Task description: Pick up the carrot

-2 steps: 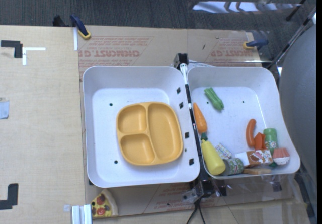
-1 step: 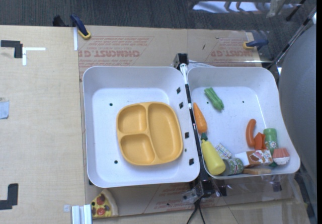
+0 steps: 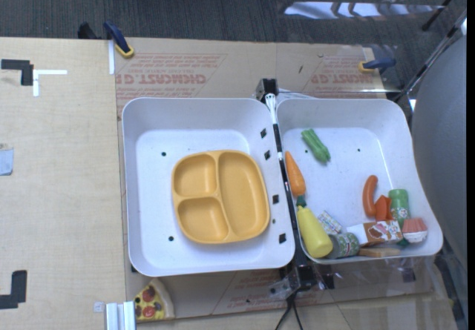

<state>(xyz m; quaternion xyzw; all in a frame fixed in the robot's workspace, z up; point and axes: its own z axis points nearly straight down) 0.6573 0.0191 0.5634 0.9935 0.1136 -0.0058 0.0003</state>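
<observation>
Found the carrot point(image 3: 295, 175) in the right bin point(image 3: 386, 117), lying lengthwise hard against that bin's left wall, beside the seam where the two bins meet. Pointed its narrow orange tip toward the far side and its green top toward the near side, almost touching a yellow bottle-shaped toy point(image 3: 313, 236). Sat apart from the green pod point(image 3: 316, 145) farther back.

Looked like a small moulded toy: judged light, stiff and smooth, likely to roll or skid if nipped near the tapering tip. Seemed best taken across the thick orange middle, closing along the bin's length, since the wall left little room on the carrot's left side.

Saw the grey bulk of the arm point(image 3: 445, 143) blurred at the right edge, well apart from the carrot, with the whole width of the bin and its clutter of other toys between them. Reckoned the pick not yet begun.
</observation>
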